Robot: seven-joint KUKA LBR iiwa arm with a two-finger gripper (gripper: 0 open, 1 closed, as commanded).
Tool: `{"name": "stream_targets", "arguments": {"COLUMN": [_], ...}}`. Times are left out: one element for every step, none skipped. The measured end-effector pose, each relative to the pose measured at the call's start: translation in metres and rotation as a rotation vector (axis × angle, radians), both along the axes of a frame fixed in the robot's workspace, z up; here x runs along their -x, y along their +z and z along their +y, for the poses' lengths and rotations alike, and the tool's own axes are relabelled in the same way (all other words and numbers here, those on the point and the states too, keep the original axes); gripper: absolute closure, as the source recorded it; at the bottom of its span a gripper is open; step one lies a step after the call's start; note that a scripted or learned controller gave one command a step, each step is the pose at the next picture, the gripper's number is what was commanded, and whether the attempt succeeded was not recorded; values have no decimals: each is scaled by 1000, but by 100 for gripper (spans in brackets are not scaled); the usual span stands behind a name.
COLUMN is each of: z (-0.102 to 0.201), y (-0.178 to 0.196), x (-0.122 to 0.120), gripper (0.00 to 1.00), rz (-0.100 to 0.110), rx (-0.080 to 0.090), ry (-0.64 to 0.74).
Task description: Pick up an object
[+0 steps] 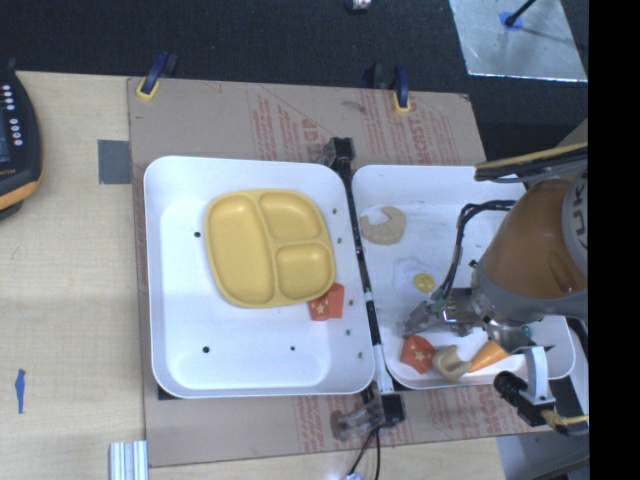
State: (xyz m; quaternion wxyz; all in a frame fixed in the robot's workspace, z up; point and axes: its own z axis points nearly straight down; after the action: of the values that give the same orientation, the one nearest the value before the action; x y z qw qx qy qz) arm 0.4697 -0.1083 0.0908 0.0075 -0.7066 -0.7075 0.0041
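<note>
My gripper hangs low over the front half of the right bin, under the grey and orange wrist. Just in front of it lies a red strawberry-like piece. A beige curved piece and an orange wedge lie to the right of that, partly under the arm. A small yellow piece sits just behind the gripper, and a tan flat round piece lies at the bin's back left. I see nothing held in the gripper.
The left bin holds a yellow divided plate with a red block at its front right corner. A black divider runs between the bins. A black and orange pendant lies at the far left.
</note>
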Motion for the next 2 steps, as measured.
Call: {"name": "stream_targets", "arguments": {"z": [7, -11], "y": [84, -3], "x": [-109, -80], "gripper": [0, 0], "rz": [-30, -7], "rx": [7, 4], "ry": [8, 0]}}
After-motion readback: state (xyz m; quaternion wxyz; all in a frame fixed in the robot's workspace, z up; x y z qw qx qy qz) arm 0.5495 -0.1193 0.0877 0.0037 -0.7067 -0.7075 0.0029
